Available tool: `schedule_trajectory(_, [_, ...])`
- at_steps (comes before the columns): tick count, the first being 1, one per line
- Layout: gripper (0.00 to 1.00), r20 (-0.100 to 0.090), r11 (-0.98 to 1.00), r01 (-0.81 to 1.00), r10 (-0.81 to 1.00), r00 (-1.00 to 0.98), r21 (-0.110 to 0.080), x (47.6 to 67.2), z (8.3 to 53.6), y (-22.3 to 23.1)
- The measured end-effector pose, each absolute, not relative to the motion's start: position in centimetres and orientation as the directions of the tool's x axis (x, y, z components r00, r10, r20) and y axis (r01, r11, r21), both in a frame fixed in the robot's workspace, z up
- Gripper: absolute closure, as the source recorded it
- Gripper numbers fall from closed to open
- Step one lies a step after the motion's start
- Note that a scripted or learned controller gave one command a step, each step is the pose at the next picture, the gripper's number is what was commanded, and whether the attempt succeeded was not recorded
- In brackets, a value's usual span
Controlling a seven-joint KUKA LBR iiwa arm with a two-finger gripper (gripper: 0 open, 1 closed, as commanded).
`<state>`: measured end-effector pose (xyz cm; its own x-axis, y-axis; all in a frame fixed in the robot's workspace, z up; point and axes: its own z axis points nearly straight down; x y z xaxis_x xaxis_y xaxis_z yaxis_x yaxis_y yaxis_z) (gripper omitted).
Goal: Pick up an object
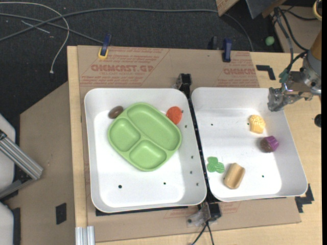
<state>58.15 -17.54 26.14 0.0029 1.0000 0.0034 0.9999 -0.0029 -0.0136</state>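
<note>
The right bin holds a yellow lumpy piece, a purple piece, a small green piece and a tan cylinder. In the left bin lie a green divided plate, a brown piece at its upper left and an orange-red piece at its upper right. My gripper hangs over the right bin's far right corner, above and to the right of the yellow piece, with nothing seen in it.
Both bins rest on a cardboard sheet held by two blue clamps at the back edge. Cables run across the dark floor behind. A metal rail lies at the left.
</note>
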Motion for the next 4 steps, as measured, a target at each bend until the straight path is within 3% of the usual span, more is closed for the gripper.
schedule_trajectory(1, [0.0,0.001,0.0,1.0,1.0,0.0,-0.001,58.4,26.9,-17.5])
schedule_trajectory(4, [0.0,0.002,0.002,1.0,1.0,-0.002,-0.005,60.2,11.1,-16.5])
